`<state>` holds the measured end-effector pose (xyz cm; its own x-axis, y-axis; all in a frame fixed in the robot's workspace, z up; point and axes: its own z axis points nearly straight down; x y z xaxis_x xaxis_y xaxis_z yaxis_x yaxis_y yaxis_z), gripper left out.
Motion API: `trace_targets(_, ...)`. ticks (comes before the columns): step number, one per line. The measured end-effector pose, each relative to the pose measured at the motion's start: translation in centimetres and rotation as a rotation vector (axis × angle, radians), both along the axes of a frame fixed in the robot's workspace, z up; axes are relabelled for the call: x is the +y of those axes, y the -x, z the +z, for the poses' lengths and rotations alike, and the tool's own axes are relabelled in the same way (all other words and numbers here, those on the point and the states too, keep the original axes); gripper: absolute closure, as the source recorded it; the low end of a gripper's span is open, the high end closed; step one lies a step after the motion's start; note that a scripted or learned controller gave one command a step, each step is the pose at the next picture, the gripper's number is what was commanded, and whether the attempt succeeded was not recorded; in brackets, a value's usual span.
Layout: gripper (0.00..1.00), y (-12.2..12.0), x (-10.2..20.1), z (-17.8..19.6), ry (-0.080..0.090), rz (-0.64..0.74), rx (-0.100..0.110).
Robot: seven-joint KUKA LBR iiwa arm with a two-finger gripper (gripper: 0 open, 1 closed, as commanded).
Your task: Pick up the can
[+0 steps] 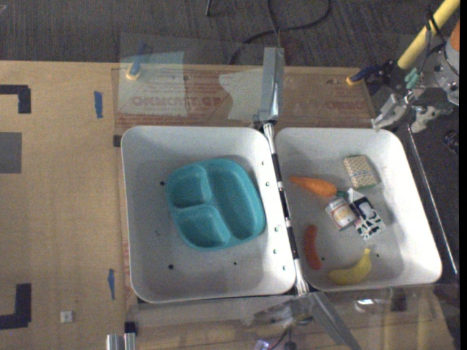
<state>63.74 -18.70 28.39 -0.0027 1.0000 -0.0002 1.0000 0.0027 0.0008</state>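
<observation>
The can [338,212] is small, with a pale label and a silvery top, and sits in the middle of the right bin [419,195]. It touches a black-and-white box [367,218] on its right. My gripper [403,117] hovers over the bin's far right corner, well away from the can. Its two fingers stand apart, open, with nothing between them.
Around the can lie an orange carrot [314,186], a patterned green packet [361,171], a red sausage-shaped piece [311,245] and a yellow banana [352,268]. The left bin [142,195] holds a teal divided plate [215,203]. A metal divider [271,86] stands behind the bins.
</observation>
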Motion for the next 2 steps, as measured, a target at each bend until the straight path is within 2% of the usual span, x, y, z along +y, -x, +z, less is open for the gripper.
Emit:
trace_targets(1, 0.0, 5.7, -0.2, -9.2, 0.0, 0.116, 0.0)
trace_targets(2, 0.0, 2.8, 1.7, -18.7, 0.008, 0.141, -0.021)
